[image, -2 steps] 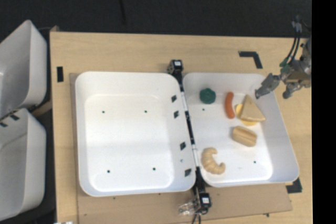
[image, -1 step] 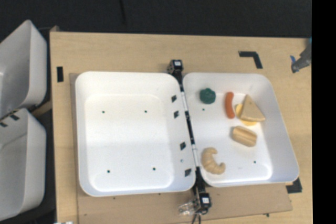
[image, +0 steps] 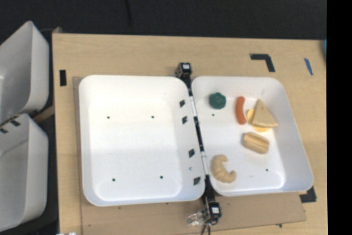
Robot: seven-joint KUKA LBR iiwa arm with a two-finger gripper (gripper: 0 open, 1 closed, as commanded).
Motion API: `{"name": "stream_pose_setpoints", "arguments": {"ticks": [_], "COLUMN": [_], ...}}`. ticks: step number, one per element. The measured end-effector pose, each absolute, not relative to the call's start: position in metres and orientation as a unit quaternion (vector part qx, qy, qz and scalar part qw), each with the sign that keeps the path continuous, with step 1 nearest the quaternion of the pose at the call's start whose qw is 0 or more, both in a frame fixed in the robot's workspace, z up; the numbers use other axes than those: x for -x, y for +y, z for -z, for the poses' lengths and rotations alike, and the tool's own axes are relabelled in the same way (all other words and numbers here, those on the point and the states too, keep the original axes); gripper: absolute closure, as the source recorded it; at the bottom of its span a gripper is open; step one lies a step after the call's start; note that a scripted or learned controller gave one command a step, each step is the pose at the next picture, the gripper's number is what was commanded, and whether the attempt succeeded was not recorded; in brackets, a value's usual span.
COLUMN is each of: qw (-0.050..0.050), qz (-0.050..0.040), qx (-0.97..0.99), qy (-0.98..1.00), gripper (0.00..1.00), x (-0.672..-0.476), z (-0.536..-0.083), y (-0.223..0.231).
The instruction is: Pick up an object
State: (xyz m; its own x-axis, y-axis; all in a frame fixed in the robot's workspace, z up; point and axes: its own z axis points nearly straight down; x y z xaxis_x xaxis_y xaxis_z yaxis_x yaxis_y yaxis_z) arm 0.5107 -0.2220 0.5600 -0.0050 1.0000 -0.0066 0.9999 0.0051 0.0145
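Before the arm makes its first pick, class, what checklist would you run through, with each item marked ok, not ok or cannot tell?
1. Things to pick lie in the right bin: ok.
2. Green ball stands apart from the red sausage: ok.
3. Sandwich wedge free of neighbours: not ok, it lies close against the sausage.
4. Croissant away from the bin wall: not ok, it lies near the dividing edge.
5. Bread roll has space around it: ok.

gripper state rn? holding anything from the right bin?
Gripper: no sign of it over the bins, so its state cannot be read. The croissant, bread roll, sandwich wedge, sausage and green piece all lie in the right bin.
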Motion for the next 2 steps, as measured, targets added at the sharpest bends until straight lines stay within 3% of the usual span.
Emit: {"name": "stream_pose_setpoints", "arguments": {"ticks": [1, 2], "qw": [0.001, 0.001], "qz": [0.0002, -0.0005], "qx": [-0.706, -0.705], "qy": [0.708, 0.709], "gripper": [0.00, 0.00], "x": [-0.489, -0.490], "z": [-0.552, -0.552], "y": [-0.191, -0.128]}}
